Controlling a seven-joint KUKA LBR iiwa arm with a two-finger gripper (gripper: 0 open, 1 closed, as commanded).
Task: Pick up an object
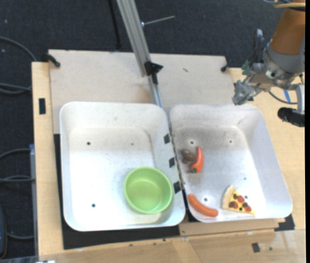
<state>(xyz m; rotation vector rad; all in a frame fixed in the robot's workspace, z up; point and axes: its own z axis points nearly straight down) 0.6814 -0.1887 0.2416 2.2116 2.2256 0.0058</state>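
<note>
here, round green bowl (148, 189) in smooth white bin (89, 119)

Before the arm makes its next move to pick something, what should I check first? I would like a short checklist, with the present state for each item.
1. Gripper is above a target: not ok, it hangs at the far rim of the right bin, away from all objects.
2. Objects lie within the right bin: ok, the pizza slice, the sausage and the orange and brown toy are there.
3. Pizza slice stands apart from neighbours: ok.
4. Sausage is away from the wall: not ok, it lies by the near rim.
5. Fingers ready: cannot tell.
6. Green bowl is outside the path: ok, it sits in the left bin.
</note>
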